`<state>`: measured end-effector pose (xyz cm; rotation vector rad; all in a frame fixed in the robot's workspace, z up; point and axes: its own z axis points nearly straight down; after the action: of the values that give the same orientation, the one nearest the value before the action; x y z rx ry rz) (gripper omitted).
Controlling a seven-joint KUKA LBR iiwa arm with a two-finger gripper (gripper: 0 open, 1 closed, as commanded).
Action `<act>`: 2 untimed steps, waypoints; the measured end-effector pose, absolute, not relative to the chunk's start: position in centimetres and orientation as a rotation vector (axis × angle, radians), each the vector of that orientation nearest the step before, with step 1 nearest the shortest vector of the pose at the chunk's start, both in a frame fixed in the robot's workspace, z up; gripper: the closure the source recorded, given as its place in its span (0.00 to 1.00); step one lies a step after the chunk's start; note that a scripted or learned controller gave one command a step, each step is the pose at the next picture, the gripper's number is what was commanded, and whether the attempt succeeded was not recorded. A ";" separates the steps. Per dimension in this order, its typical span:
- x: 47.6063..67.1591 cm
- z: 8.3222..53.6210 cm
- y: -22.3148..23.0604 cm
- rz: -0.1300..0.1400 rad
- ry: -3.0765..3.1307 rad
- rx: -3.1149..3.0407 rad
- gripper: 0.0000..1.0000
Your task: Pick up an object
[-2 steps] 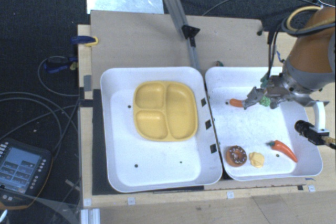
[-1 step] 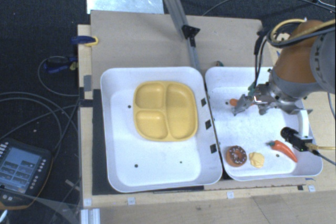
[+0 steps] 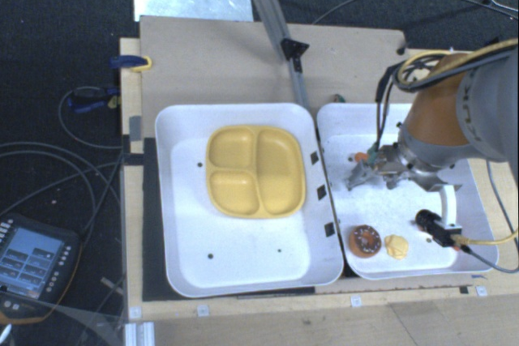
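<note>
A chocolate-glazed donut [image 3: 366,241] lies near the front left of the right bin [image 3: 340,126]. Just to its right sits a small pale yellow item [image 3: 396,246]. A small orange-red object [image 3: 359,156] shows at the middle left of that bin. My gripper [image 3: 362,173] hangs low directly beside and just below the orange-red object, roughly over the bin's middle. The grey arm with its orange band [image 3: 434,113] covers the bin's right half.
The left bin [image 3: 243,255] holds a yellow divided plate [image 3: 255,171]. A grey pole [image 3: 272,8] slants down to the bench behind the bins. A black plug with a yellow cable [image 3: 438,232] hangs from the arm over the right bin's front.
</note>
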<state>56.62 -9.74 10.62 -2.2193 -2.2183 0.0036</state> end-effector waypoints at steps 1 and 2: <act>56.8 12.0 -9.8 -0.004 -2.222 -2.223 1.00; 56.8 18.4 -10.1 -0.007 -2.230 -2.221 1.00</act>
<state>56.82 -10.05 18.41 -2.2213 -2.2304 -0.0075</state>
